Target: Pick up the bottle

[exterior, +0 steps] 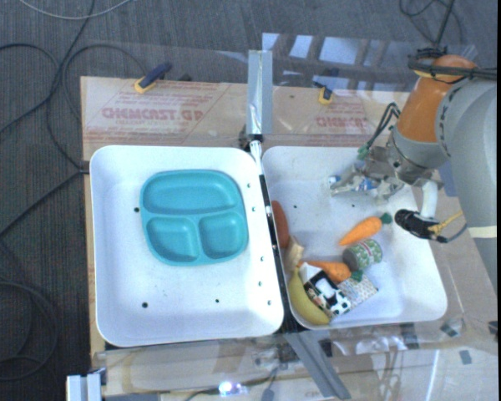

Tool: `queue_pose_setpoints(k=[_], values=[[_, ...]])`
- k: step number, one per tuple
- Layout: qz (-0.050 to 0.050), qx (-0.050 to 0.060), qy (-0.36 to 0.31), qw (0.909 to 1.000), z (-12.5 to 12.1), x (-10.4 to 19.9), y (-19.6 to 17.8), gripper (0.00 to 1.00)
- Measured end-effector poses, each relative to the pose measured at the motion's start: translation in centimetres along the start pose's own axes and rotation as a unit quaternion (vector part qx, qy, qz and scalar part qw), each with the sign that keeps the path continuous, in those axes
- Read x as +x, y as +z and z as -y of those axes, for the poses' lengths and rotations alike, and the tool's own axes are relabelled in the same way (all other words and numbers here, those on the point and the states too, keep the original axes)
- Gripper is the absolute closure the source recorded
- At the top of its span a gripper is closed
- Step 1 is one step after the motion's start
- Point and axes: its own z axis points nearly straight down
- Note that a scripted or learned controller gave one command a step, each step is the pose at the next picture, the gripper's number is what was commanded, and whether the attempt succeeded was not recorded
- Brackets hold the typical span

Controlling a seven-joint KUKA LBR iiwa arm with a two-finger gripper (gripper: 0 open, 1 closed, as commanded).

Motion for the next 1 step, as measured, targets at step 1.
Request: queue_pose_setpoints(k=[1], values=[[0.004,-0.011,-0.159,0.9873,5.04,-0.91,0.57,0.00]])
